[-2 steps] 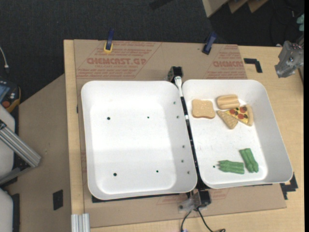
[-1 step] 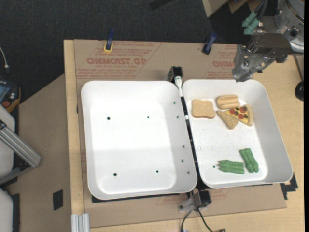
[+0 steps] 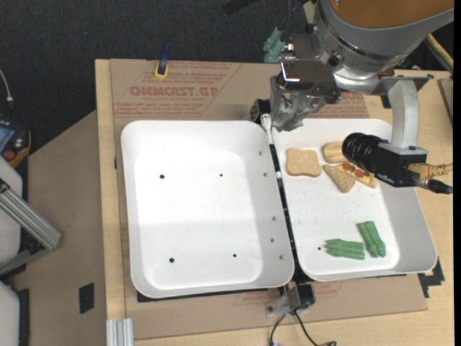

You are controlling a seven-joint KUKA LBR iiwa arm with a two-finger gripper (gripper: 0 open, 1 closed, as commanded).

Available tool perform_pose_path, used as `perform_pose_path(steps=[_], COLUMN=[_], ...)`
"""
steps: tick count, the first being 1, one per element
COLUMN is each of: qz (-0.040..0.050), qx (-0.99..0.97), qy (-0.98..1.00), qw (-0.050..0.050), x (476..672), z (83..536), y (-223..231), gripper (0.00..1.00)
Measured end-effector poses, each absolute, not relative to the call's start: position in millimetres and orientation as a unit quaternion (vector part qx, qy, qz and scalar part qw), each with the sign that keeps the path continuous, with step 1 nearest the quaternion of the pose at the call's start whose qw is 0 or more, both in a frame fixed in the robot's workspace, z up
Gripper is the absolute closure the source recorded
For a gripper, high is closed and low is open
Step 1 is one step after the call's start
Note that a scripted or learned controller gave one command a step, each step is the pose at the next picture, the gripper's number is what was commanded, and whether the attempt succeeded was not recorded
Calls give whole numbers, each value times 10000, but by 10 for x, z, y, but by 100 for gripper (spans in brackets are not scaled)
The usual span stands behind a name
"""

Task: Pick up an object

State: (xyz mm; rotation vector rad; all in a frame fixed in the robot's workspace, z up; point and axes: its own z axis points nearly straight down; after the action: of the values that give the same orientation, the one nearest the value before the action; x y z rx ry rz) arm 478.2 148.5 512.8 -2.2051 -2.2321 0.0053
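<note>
In the right bin [image 3: 403, 262] lie a tan slice of toast [image 3: 303, 163], a pizza wedge [image 3: 348, 175], a small round bun [image 3: 332, 151] partly behind a black cylinder, and two green vegetable pieces [image 3: 345, 249] [image 3: 372, 238] near the front. My gripper [image 3: 288, 117] hangs at the far left corner of the right bin, above the divide between the bins and behind the toast. I see nothing between its fingers.
The left bin [image 3: 194, 207] sits beside the right one on a cardboard sheet [image 3: 176, 85]. A black cylinder on the arm [image 3: 374, 157] overhangs the right bin's far side. A blue and yellow clip [image 3: 163, 65] stands at the cardboard's back edge.
</note>
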Motion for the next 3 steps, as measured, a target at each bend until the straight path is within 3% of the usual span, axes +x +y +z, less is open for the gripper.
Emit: perform_pose_path(steps=[1,2,3], qz=[37,26,51], qx=[-7054,-7055,-7080], qy=[-7088,-7087,-7062], qw=[23,16,18], x=[4785,4783,5000], z=[4513,4279,3512], y=[1852,2268,2239], gripper=[100,100,100])
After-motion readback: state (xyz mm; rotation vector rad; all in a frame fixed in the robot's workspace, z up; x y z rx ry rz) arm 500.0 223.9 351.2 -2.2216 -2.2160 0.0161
